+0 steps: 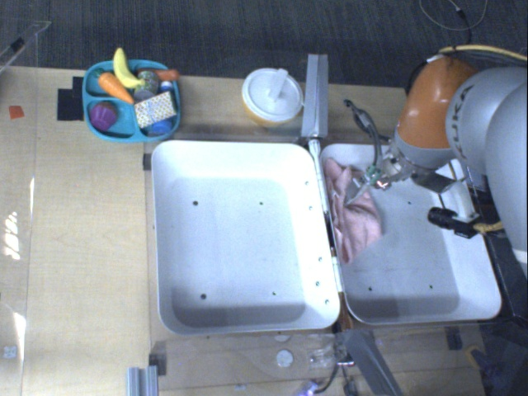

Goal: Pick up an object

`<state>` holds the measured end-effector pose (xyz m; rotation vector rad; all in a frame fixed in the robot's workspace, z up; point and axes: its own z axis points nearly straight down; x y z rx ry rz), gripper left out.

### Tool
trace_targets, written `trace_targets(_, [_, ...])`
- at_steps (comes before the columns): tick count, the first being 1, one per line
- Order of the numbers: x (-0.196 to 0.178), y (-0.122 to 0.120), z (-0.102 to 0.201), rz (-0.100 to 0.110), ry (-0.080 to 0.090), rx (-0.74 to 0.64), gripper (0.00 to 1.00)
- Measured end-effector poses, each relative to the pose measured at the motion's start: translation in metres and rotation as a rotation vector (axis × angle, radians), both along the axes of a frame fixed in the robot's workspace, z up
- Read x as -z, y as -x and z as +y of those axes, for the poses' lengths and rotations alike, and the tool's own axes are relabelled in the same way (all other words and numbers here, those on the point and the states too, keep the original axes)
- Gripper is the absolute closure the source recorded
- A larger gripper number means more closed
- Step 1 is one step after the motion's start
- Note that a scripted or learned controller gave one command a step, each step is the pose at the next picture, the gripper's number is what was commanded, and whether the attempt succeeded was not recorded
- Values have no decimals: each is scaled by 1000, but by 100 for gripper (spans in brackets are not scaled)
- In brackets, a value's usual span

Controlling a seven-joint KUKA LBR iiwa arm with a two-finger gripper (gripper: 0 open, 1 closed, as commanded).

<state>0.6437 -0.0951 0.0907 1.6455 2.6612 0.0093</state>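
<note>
Crumpled pink cloth (353, 209) lies against left wall of right shallow white bin (429, 304). Pincer (369, 180) sits low at cloth's upper edge, finger state can't tell. Farther back on worktop (74, 221): blue divided tray of toy food (132, 100), round white lidded container (272, 96).

Bench (74, 246): pale wood surface, evenly lit; two shallow white bins side by side, left bin (239, 238) larger, right bin (429, 295) beside it; grey metal post (315, 97) at the far edge between them; blue divided tray (130, 100) of toy food, far left; white lidded tub (272, 95) just right of it; dark carpet floor (231, 15) beyond; black cable loop (454, 11) far right.
</note>
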Motion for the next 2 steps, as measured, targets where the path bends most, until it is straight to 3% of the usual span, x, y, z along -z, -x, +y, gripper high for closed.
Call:
trace_targets(1, [-1, 37, 0, -5, 0, 35, 0])
trace_targets(2, [1, -25, -3, 20, -3, 76, 0])
